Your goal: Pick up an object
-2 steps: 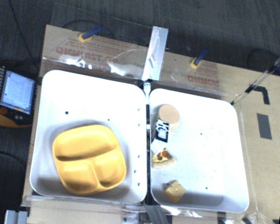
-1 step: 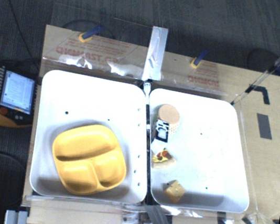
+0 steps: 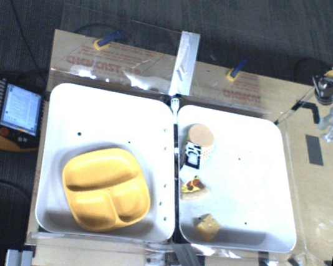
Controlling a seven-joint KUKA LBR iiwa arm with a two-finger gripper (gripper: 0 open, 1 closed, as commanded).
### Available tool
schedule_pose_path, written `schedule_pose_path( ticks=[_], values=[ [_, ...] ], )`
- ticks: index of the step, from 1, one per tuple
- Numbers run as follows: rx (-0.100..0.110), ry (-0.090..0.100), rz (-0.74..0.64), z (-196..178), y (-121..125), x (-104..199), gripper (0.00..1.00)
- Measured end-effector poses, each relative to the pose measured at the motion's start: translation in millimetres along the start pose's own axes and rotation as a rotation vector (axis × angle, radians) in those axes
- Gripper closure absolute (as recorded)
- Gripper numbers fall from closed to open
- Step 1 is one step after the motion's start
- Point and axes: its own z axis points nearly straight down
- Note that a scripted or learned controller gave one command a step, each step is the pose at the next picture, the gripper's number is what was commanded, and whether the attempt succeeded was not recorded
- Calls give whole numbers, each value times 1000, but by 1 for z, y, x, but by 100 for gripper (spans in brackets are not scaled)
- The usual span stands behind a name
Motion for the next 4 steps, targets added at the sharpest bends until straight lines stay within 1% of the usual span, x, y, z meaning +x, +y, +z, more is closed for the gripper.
schedule_pose_path(
  ticks=[2, 3, 4],
  values=[
    [2, -6, -16, -16, -2, 2, 100],
    [-2, -1, -115, -1, 19, -24, 100],
    [-2, -1, -89, 8, 22, 12, 100]
  ],
)
